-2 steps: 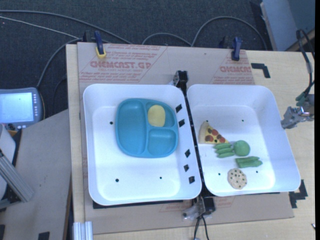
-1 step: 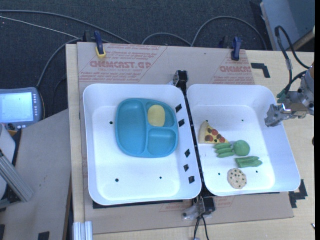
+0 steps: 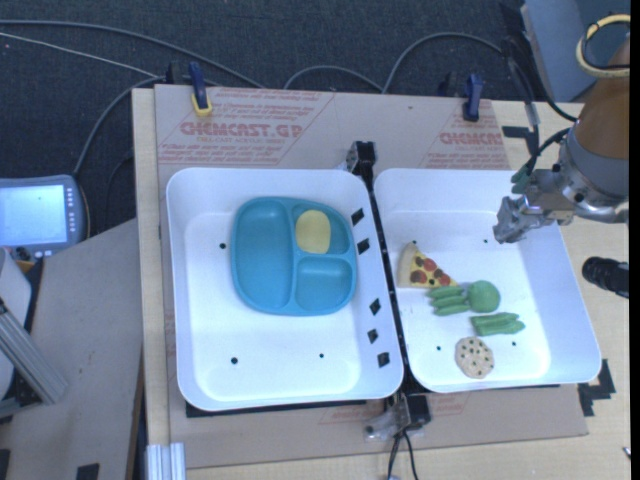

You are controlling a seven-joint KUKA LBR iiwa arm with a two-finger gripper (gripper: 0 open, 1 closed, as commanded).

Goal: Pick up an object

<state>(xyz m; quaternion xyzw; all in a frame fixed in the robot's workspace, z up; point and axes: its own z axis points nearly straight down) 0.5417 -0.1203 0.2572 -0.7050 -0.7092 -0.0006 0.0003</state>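
Observation:
In the right bin (image 3: 560, 298) lie a pizza slice (image 3: 421, 267), a green vegetable piece with a round head (image 3: 466, 297), a green bean pod (image 3: 497, 323) and a cookie (image 3: 474, 357). My gripper (image 3: 509, 222) hangs over the upper part of that bin, up and to the right of the pizza slice, with nothing visible in it. The left bin (image 3: 200, 268) bears a blue divided plate (image 3: 262, 268) with a yellow food piece (image 3: 313, 231) in its upper right compartment.
A black divider strip (image 3: 374, 268) runs between the two bins. Blue clamps (image 3: 200, 93) hold the board at the back. A small screen (image 3: 35, 213) stands off the bench at the left. Cables trail across the dark floor behind.

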